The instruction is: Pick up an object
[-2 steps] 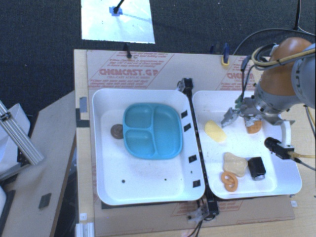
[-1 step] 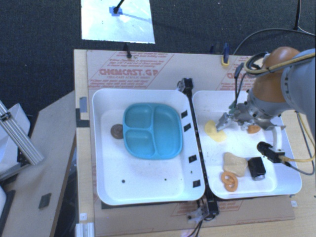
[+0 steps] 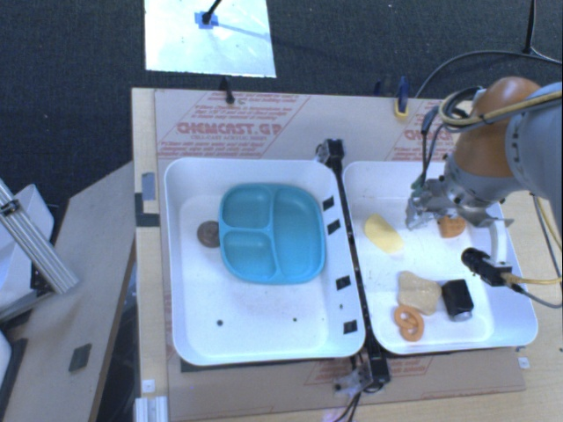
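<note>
My gripper [image 3: 426, 211] hangs low in the upper middle of the right bin [image 3: 519, 319], reaching in from the right. Just to its right lies a small orange piece [image 3: 452, 228], partly hidden by the wrist. A pale yellow lump [image 3: 383, 234] rests to the gripper's left, apart from it. Toward the front of the bin sit a beige chunk [image 3: 419, 292], an orange pretzel-shaped piece [image 3: 408, 322] and a black block [image 3: 456, 297]. Nothing shows between the fingers.
The left bin [image 3: 189, 323] holds a blue sectioned plate [image 3: 269, 233] and a small grey disc [image 3: 208, 233]. A black divider strip [image 3: 345, 253] runs between the bins. Cables [image 3: 506, 278] trail off the arm over the right bin's far edge.
</note>
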Robot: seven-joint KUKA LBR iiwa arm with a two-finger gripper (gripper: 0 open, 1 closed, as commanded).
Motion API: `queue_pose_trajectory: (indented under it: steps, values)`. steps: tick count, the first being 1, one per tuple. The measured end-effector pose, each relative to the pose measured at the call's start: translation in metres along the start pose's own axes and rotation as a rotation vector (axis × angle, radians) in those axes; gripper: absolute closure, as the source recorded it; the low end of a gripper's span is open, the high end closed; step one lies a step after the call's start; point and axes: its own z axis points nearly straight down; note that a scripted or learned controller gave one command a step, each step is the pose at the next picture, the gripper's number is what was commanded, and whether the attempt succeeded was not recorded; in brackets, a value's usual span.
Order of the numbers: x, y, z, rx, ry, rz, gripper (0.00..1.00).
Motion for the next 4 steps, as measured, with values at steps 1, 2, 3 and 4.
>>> queue_pose_trajectory:
  steps: [1,2,3,4]
  values:
    - [0.0,0.01,-0.062,-0.005,-0.001,-0.005,1.0]
    - [0.0,0.011,-0.097,-0.002,0.0,-0.006,1.0]
    - [0.053,0.016,-0.109,0.0,0.003,-0.01,1.0]
    - [0.098,0.028,-0.112,-0.001,0.002,-0.01,1.0]
